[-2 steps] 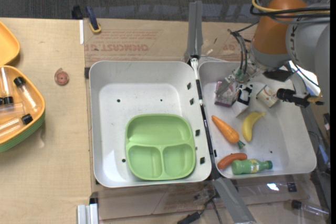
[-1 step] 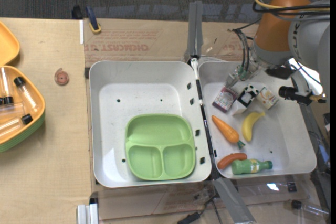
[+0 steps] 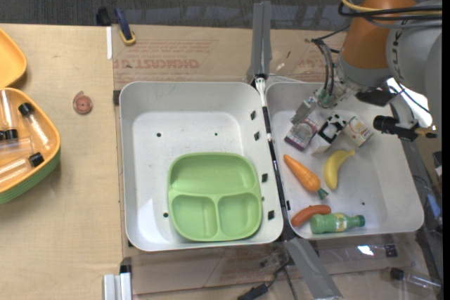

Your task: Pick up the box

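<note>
The gripper (image 3: 314,107) is hanging low over the far part of the right bin (image 3: 394,218); I cannot tell its state. The box (image 3: 357,131) is lying just right of it, beside a banana (image 3: 336,168). A carrot (image 3: 303,173) and a green bottle (image 3: 336,223) are lying nearer. The left bin (image 3: 140,172) is holding a green tray (image 3: 214,196).

The grey arm (image 3: 415,46) comes in from the right, its orange band (image 3: 369,24) bulging above the wrist. It bends down steeply, and the gripper (image 3: 325,103) hangs low at the end, pointing down and leftward.
</note>
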`<act>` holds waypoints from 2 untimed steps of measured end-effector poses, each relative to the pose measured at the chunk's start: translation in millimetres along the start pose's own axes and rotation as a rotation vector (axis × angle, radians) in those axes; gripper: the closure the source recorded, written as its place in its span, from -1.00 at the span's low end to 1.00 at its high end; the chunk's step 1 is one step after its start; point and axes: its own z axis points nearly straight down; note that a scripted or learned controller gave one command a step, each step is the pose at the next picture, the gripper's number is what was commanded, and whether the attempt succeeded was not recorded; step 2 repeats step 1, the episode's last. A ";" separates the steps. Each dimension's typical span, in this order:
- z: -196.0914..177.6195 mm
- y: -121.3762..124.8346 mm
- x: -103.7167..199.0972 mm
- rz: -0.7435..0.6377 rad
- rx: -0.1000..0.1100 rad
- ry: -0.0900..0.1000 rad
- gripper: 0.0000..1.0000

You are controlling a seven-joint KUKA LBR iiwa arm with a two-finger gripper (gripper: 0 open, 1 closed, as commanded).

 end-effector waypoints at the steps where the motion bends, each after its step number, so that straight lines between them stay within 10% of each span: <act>1: -83.3 2.8 66.0 0.300 0.014 0.006 -1.00; 2: -83.3 2.8 66.0 0.300 0.014 0.006 -1.00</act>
